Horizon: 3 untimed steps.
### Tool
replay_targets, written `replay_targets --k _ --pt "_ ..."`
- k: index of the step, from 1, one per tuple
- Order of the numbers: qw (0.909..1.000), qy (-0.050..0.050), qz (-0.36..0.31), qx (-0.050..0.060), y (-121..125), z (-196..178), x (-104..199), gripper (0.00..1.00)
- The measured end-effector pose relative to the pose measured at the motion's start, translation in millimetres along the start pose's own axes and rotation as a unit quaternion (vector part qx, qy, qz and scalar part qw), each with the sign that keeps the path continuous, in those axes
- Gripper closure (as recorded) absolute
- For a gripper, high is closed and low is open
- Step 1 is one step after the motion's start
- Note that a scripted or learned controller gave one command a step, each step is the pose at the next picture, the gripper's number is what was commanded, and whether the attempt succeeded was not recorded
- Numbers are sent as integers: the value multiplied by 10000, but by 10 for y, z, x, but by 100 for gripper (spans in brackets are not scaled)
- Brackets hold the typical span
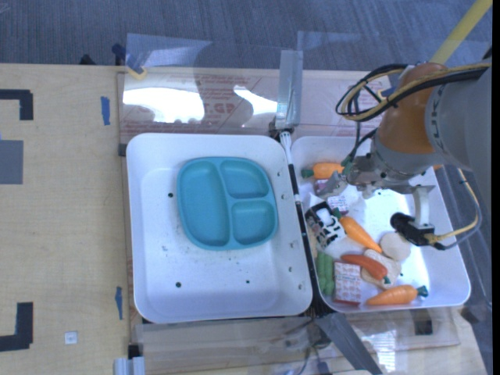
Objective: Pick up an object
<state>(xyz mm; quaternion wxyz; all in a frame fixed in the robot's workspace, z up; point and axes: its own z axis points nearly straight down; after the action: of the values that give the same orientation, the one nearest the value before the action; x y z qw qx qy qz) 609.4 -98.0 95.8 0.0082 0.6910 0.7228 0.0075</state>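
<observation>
The grey arm [437, 123] with its orange band enters from the upper right of the frame, above the right bin [457, 268], beside the left bin [156, 233], which holds a teal divided plate [226, 201]. The gripper [344, 180] sits at the right bin's upper left; I cannot tell its state. The likeliest target, a carrot [359, 231], lies just below and slightly right of it, long axis running upper left to lower right. The packets' printing is too small to read
</observation>
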Motion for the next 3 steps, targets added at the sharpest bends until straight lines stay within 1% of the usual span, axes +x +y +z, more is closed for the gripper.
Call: replay_targets --k 1,2,3 --pt "9984 -6 -571 -26 -575 -10 19 0" --pt "9984 -7 -572 -15 -1223 -4 22 0" --pt "9977 8 -681 64 -1247 -949 154 0"
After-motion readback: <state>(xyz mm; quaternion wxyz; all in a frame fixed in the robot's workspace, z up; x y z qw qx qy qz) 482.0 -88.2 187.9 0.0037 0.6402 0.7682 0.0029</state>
